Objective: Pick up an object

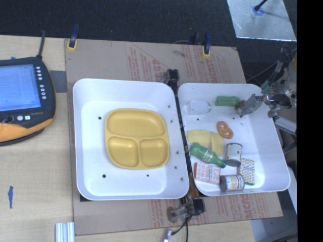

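The likeliest thing to be lifted is the green block [226,101], lying flat near the twelve o'clock wall of the right bin [280,155], because it sits just beside the hand [248,106] and apart from the rest. The hand reaches in from three o'clock, low over the bin's upper right corner, its grey fingers pointing toward nine o'clock at the block. Nothing shows between them; how wide they stand I cannot tell, since they blur into one dark shape.

At about ten o'clock of the bin lies a clear lid-like piece [199,107], hard to read against the white floor. A pretzel [225,129] lies near the centre, well apart from the block. Toward six o'clock the things crowd together: a yellow slab [202,136] under a green bottle [206,155] lying on its side, a small can [232,150] touching the bottle's end, a red-and-white packet [207,173], a patterned packet [247,169], and a second can [231,183] on its side against the lower wall. That heap would be awkward to grip cleanly, which in my judgement favours the lone block.

The left bin [86,135] holds a yellow divided tray [136,137] at its centre. Both bins rest on a cardboard sheet [146,59] clamped to the desk [30,185], likely to keep them from sliding. A control pendant [22,97] lies at nine o'clock.
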`<state>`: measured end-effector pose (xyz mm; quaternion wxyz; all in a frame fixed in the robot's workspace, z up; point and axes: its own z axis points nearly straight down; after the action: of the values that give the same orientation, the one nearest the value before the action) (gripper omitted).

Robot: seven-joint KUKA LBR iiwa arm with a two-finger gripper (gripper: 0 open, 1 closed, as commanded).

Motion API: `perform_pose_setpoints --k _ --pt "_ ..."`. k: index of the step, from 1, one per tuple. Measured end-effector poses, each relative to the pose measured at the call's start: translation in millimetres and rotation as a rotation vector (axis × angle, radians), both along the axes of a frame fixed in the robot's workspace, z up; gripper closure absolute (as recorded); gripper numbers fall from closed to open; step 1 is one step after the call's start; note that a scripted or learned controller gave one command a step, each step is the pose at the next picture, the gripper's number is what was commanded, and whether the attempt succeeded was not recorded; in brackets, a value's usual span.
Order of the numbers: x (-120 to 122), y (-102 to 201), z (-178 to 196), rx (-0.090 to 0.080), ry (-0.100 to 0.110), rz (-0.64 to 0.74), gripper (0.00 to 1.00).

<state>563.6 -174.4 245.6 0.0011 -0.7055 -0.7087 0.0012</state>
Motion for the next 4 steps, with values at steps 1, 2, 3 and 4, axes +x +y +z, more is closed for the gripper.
perform_pose_setpoints --k 1,2,3,4 --pt "11 48 -99 0.000 0.002 0.002 0.00" --pt "30 15 -155 -0.001 0.001 0.000 0.00" --pt "31 14 -143 -0.002 0.000 0.002 1.00" --pt "31 14 -144 -0.003 0.001 0.003 0.00"
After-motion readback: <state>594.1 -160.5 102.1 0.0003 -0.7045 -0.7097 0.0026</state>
